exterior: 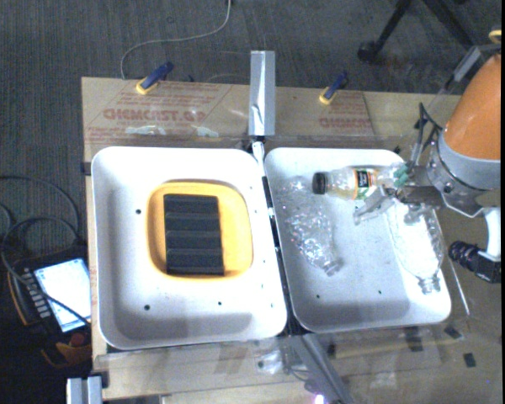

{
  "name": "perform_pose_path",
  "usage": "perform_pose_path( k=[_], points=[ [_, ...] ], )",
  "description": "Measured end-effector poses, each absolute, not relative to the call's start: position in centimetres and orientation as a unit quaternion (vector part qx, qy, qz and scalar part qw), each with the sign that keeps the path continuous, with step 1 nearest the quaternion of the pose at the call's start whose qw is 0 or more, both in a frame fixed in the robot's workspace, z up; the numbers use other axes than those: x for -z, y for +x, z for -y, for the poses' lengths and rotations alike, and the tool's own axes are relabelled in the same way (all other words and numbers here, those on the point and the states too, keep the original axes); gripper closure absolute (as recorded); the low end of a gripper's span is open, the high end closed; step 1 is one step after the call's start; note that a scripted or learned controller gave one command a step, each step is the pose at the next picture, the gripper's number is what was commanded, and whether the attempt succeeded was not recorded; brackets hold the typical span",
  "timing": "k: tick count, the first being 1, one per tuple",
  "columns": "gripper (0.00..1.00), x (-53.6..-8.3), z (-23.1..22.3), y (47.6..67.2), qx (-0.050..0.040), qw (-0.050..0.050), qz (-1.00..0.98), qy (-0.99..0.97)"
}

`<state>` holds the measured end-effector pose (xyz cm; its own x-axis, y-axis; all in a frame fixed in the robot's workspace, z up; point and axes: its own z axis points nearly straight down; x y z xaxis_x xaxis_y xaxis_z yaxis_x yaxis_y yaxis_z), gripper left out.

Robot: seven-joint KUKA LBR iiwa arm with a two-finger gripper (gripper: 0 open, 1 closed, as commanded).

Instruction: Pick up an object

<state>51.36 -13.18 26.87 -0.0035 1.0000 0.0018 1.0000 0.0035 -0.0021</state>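
Your gripper's (379,199) jaws cannot be read from this angle: you see thin metal fingers reaching left from the wrist over the right bin (353,314), but whether they stand wide or narrow, or grip anything, cannot be told. Their tips sit just beside the labelled end of a small bottle (353,181), close enough that touching or apart is unclear.

That bottle lies on its side near the far wall of the right bin, its long axis running left to right across the view. Its dark cap points left, toward the divider between the bins; its base points right, toward the arm. You can see amber liquid in it and a dark label with pale markings, too small to read.

Look at the board (194,112) behind the bins: faint reddish lettering shows on it, partly legible as "CHEMGIST"-like characters, not sharp enough to trust.

A crumpled clear plastic bottle (313,236) lies in the middle of the right bin, and another clear bottle (417,255) lies along its right side, neck toward the near edge.

In the left bin (118,301) you have a yellow tray holding a black ridged block (194,234)
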Motion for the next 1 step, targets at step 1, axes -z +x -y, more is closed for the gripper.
perform_pose_path(
  k=[1],
  points=[
    [0.00,-22.43,16.44,57.23,-0.0013,0.000,0.724,-0.690]
  ],
)
